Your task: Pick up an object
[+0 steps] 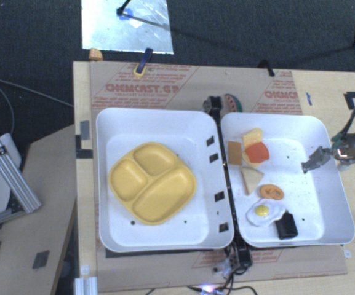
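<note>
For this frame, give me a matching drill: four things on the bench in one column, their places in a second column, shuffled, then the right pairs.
Things:
1. yellow tray
2. fried egg
3. black block
4. gripper

Places:
A. right bin, near front corner, beside the egg
B. over the right bin, by its right wall
C. middle of the left bin
D. right bin, front part, just below the orange ring

Pairs: 1-C, 2-D, 3-A, 4-B
</note>
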`<state>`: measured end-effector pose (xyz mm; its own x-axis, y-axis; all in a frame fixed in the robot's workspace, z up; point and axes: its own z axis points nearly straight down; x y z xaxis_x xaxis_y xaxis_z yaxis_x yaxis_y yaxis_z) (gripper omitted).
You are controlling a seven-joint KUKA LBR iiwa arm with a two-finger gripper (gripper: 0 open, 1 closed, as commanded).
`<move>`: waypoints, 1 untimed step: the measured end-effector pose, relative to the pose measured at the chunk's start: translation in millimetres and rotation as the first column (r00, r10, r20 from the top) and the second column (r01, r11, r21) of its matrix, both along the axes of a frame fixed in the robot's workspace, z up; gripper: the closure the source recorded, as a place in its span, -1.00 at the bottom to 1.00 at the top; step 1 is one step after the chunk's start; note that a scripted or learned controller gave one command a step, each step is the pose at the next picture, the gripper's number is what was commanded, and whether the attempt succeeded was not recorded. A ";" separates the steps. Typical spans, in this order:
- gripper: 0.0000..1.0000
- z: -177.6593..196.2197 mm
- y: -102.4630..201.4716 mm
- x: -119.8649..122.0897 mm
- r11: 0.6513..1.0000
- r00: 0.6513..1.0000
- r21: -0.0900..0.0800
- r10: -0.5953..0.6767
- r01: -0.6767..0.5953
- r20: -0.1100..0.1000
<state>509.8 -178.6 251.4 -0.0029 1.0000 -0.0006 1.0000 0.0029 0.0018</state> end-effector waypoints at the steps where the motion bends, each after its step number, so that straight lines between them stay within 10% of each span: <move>1: -1.00 -162.4 60.0 -5.1 1.000 1.000 0.007 0.005 -0.005 -0.016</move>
<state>504.7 -118.5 89.0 -0.0081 0.9999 0.0068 0.9999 0.0081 -0.0137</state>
